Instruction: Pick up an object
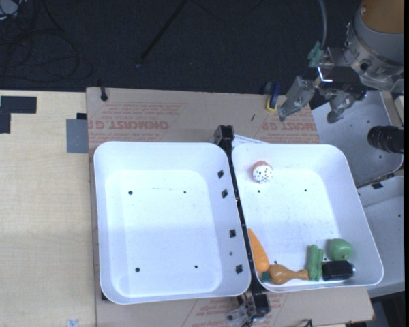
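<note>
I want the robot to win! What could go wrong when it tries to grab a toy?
1. The green ball, black block, green stick and orange gourd-shaped toy crowd one corner of the right bin, so the gripper might bump the wall or catch two things.
2. The carrot lies along the bin's inner wall, leaving little room.
3. The small spotted ball sits alone but could roll away.
</note>
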Controlling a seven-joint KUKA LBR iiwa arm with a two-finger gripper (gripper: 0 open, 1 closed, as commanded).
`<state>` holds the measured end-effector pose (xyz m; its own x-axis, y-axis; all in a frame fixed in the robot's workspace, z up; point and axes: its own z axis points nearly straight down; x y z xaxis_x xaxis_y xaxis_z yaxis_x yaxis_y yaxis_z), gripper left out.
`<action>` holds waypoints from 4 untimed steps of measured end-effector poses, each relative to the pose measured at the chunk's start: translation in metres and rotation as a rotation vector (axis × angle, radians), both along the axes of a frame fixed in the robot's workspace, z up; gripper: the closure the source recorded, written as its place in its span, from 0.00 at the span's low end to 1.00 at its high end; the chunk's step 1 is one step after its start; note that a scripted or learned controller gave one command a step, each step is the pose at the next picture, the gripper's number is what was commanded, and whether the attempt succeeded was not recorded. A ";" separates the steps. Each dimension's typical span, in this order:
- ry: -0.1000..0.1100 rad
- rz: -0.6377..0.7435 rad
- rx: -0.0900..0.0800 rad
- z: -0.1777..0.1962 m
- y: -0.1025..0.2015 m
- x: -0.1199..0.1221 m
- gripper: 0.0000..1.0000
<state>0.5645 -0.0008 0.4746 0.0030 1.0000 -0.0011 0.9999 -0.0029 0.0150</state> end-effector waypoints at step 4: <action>0.017 0.006 0.001 0.058 -0.212 -0.088 0.00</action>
<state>0.4764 -0.2127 0.5328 -0.0029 1.0000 0.0000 1.0000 0.0029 -0.0024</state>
